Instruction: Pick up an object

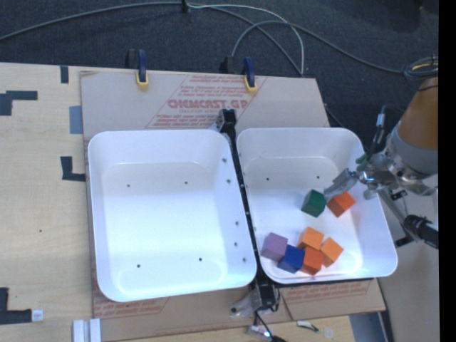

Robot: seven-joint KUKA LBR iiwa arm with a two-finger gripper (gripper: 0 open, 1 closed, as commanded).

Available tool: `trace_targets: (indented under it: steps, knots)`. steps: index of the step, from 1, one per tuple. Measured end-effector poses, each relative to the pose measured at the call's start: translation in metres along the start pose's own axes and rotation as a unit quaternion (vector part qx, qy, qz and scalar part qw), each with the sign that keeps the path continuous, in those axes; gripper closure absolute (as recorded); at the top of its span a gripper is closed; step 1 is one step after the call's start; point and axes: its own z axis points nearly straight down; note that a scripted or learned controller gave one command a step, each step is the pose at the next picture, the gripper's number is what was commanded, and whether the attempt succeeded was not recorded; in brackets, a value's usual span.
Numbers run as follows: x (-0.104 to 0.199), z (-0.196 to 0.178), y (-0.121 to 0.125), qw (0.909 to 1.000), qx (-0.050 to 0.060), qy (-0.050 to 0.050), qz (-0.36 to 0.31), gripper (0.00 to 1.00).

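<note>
The right bin holds several small cubes. A green cube and an orange cube lie side by side near the middle right. Toward the front edge a purple cube, a blue cube and three orange cubes huddle together. My gripper reaches in over the bin's right wall and hangs just above and between the green and the orange cube. Its tip is close to both, and I cannot tell whether it touches either.
The left bin sits beside the right one, with a black divider clip where they meet. Both rest on a cardboard sheet held by two clamps. Cables run across the dark floor behind.
</note>
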Motion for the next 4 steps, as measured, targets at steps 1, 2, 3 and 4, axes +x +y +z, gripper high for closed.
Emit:
trace_targets:
  steps: [1,2,3,4]
  knots:
    - [-0.013,0.115,0.027,1.0000,-0.008,-0.003,0.000,0.00]
    - [0.014,0.128,0.002,1.0000,0.000,0.000,0.001,0.00]
    - [0.064,0.135,-0.028,1.0000,0.000,0.000,-0.001,0.00]
    - [0.062,0.125,-0.028,1.0000,-0.001,-0.001,0.000,1.00]
